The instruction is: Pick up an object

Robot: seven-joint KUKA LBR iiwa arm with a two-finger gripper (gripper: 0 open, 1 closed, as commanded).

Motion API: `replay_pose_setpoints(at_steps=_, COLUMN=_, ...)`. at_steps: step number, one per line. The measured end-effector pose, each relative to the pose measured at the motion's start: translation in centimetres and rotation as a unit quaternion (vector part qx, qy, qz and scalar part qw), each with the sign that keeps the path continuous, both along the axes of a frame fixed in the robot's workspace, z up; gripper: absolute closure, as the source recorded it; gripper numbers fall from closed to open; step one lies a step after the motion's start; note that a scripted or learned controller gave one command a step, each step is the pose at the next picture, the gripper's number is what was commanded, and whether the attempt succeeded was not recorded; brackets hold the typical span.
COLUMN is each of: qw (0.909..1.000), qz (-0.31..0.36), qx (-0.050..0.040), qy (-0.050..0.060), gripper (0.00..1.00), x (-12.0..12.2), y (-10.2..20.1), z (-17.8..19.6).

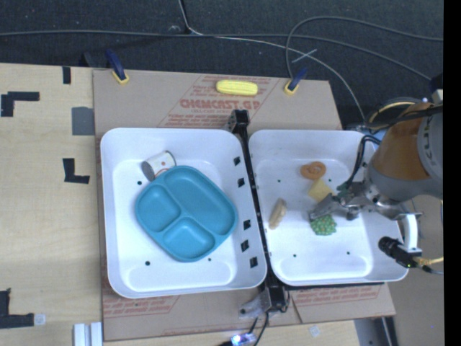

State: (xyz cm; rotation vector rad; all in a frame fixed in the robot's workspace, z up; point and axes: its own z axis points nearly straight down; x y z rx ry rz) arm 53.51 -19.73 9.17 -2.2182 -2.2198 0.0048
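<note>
Counting near my gripper [322, 211]: one green piece [324, 225] touching below, one yellow block [319, 189] above, one orange disc [312, 170] beyond; arm low, grip state unclear.

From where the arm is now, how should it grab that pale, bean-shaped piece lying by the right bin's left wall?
Likely across the narrow middle of the pale bean-shaped piece, coming straight down. It lies flat and elongated, running roughly up the view, apart from the other items, so fingers closing across its short width should fit.
</note>
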Motion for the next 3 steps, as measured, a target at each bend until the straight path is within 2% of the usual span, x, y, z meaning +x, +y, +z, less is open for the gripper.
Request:
replay_pose_setpoints(at_steps=1, qw=1.0000, qz=0.001, qx=0.0003, qy=-0.001, gripper=1.00, x=0.1, y=0.1, z=1.2)
replay_pose_setpoints(at_steps=3, qw=1.0000, qz=0.000, qx=-0.0008, qy=-0.004, gripper=1.00, x=-0.4, y=-0.8, z=10.8)
